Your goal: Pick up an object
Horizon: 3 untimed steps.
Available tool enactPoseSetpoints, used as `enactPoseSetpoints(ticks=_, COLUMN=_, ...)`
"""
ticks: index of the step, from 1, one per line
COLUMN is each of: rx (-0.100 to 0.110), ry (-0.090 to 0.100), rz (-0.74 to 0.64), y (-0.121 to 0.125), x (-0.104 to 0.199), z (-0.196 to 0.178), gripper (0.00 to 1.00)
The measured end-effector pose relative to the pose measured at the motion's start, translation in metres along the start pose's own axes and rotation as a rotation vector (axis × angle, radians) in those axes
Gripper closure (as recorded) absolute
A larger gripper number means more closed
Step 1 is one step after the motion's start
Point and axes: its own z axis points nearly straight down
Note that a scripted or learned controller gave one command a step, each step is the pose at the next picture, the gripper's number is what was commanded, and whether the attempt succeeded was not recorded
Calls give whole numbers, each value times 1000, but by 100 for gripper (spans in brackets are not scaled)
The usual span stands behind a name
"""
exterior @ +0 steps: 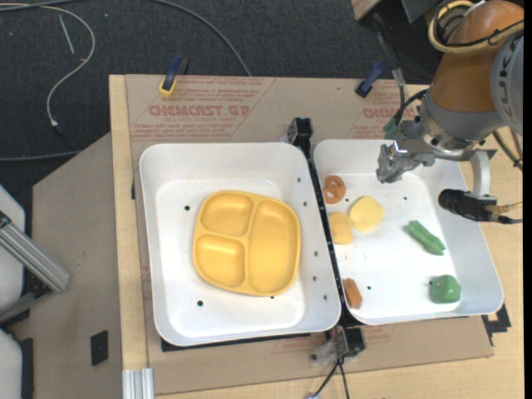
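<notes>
The right bin [465, 289] holds several toy foods: a brown ring-shaped pretzel [334, 189], a pale yellow round piece [366, 214], a yellow-orange block [340, 228], a small orange-brown piece [352, 293], a green bean-like piece [426, 237] and a green pepper [445, 289]. My gripper [389, 171] hangs over the back of the right bin, right of the pretzel and above the pale yellow piece. Nothing shows between its tips.
The left bin [162, 223] holds a yellow divided plate [247, 242]. A black clamp [300, 130] sits between the bins at the back, and another fitting [341, 343] at the front. Blue clips [173, 73] pin the cardboard's back edge. Cables lie on the dark floor.
</notes>
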Motion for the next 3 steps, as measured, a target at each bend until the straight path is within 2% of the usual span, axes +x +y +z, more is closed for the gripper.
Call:
enactPoseSetpoints(ticks=1, rx=-1, ry=0, rz=0, y=18, x=56, z=0, gripper=100)
enactPoseSetpoints(ticks=3, rx=-1, ry=0, rz=1, y=28, x=150, z=-15, gripper=100)
